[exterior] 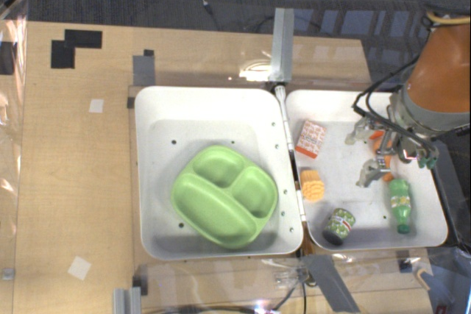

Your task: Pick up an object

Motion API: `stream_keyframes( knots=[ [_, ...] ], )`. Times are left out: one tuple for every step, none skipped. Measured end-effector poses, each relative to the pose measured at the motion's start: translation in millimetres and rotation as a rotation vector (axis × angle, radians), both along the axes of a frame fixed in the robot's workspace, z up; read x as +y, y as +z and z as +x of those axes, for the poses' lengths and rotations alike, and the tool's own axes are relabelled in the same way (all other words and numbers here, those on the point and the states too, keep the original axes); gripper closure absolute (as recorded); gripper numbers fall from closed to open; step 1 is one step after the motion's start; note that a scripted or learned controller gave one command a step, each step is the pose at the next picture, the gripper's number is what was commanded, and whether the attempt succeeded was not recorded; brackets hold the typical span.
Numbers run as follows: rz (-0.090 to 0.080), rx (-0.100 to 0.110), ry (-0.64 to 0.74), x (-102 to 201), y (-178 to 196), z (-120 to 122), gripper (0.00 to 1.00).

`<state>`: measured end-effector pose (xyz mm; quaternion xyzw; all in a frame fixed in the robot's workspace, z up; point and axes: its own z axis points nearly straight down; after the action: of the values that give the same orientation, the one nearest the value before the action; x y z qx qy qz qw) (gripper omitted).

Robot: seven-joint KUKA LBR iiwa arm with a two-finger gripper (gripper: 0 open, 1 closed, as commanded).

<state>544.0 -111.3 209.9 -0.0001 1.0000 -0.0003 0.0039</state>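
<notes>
- green bottle: small, with a lighter label band; lying in the right bin near its right wall, lengthwise toward the near edge
- round can: dark with a green and white top; at the near edge of the right bin
- orange lumpy piece: beside the divider; between the can and the packet
- red and white packet: flat, tilted; near the divider toward the far side
- green divided plate: three compartments; in the left bin, slightly askew

The scene is evenly and brightly lit from above. Glare is seen on the clear panel at the left and as a hot spot on the table behind the bins. Soft shadow is cast beneath the green tray. Focus is slightly soft throughout, with fine detail smeared.
</notes>
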Motion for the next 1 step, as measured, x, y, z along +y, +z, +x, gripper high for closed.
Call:
stream_keyframes(
  knots=[
    [-0.003,-0.004,0.186,-1.2,-98.8,-39.0,0.00]
  ],
)
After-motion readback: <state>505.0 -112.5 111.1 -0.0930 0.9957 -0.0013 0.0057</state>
